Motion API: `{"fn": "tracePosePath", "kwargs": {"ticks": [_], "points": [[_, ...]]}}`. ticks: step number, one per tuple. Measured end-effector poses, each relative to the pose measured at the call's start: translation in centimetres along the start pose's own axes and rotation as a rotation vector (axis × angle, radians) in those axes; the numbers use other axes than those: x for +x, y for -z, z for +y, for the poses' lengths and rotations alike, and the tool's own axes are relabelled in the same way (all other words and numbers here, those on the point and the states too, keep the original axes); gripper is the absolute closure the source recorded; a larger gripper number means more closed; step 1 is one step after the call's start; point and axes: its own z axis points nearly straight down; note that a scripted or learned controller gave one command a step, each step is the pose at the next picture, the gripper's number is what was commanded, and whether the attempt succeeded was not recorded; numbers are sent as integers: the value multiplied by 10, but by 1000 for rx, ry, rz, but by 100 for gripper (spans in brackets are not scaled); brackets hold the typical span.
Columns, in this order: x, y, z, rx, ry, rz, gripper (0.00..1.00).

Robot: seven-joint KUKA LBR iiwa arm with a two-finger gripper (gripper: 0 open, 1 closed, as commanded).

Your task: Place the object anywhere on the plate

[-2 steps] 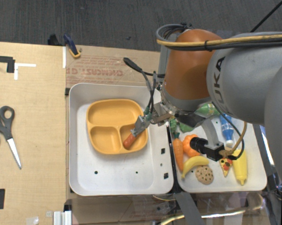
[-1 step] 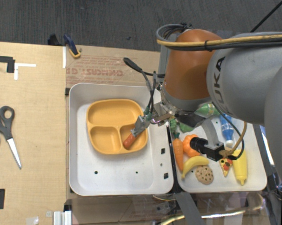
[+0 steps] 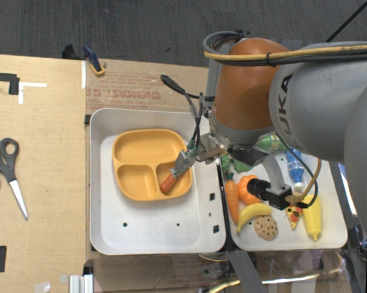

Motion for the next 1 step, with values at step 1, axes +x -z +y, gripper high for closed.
{"fn": "tracePosePath", "kwargs": {"ticks": [1], "points": [[0, 0, 0, 0, 0, 0, 0]]}}
